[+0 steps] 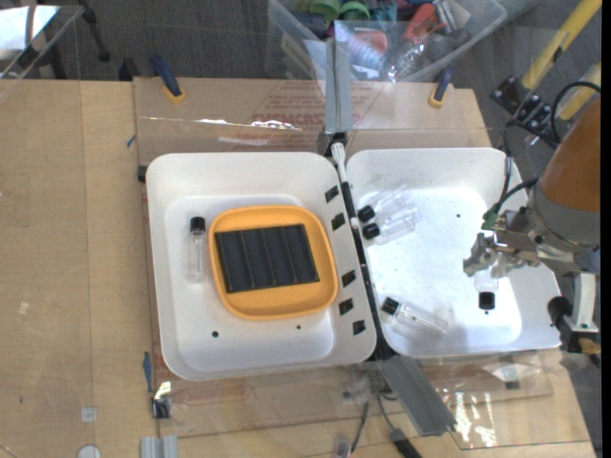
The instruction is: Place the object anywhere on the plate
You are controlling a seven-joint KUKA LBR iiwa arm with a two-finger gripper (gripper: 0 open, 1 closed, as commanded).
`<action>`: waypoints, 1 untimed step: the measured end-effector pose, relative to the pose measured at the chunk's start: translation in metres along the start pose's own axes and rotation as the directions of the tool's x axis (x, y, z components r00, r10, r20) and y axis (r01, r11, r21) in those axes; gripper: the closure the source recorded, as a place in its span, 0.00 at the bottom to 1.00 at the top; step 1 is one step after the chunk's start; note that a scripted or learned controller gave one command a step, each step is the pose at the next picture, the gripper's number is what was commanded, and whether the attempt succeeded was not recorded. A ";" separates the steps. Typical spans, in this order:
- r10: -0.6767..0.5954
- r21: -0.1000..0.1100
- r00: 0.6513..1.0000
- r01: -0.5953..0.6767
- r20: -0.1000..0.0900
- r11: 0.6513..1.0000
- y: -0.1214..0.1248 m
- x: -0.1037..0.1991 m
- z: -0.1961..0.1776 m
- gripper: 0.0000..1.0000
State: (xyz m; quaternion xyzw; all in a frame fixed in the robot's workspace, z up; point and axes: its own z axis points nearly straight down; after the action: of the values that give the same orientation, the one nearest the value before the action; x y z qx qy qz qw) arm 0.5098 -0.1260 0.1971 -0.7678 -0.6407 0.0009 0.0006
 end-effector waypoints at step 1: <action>-0.248 -0.004 0.969 0.248 0.001 0.969 0.029 0.028 -0.008 1.00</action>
State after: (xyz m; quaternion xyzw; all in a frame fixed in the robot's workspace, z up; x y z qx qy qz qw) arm 0.5434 -0.1036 0.2046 -0.6817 -0.7317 -0.0002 -0.0011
